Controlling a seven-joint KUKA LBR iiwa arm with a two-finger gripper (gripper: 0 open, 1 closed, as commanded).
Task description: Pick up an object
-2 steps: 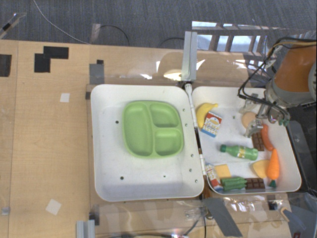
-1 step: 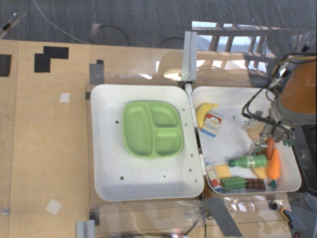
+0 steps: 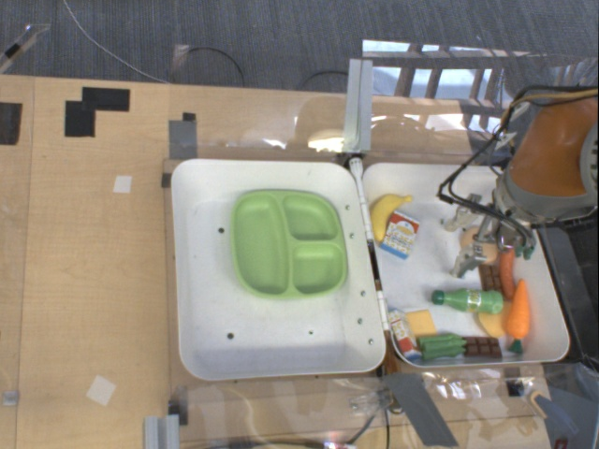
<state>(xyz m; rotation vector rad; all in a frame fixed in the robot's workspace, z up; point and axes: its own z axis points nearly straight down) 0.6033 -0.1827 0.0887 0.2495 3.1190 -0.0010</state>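
The gripper point(image 3: 479, 249) hung low in the right bin point(image 3: 426, 190), just above a green bottle point(image 3: 468, 299) and carrot point(image 3: 518, 311). Whether it was open or closed, I could not tell. A green tray point(image 3: 286, 243) lay in the left bin point(image 3: 201, 279).

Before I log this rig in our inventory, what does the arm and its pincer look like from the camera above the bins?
The arm is a rounded grey body with a broad orange band above the wrist. Thin black cables loop out from its side over the right bin. Below the wrist, the pincer is a small, silvery metal assembly.
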